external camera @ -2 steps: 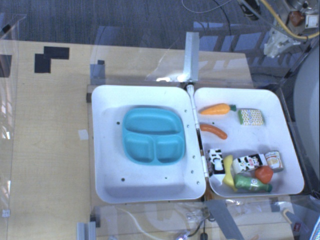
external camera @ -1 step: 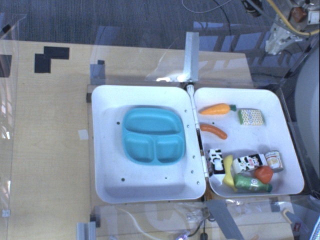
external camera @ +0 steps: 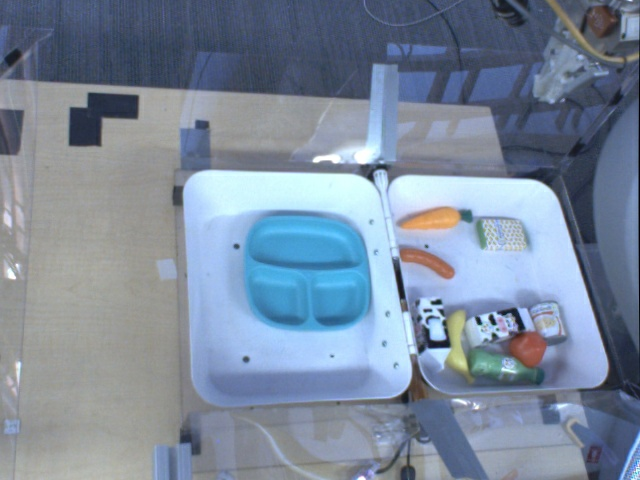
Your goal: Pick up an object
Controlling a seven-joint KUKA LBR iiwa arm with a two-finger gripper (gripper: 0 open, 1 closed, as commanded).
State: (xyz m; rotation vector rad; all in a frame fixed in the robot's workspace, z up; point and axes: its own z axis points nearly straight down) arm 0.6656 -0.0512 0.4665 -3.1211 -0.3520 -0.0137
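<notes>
Overhead, smooth blue three-compartment plate (external camera: 305, 284).

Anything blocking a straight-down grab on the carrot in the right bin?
Nothing visible. The carrot lies alone near the right bin's far wall, apart from the sausage and the small box. The clutter sits at the near end.

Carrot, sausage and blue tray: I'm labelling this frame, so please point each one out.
Carrot (external camera: 432, 219), camera view, middle of its orange body.
Sausage (external camera: 427, 262), camera view, middle of its length.
Blue tray (external camera: 262, 253), camera view, left rim of the long upper compartment.
</notes>
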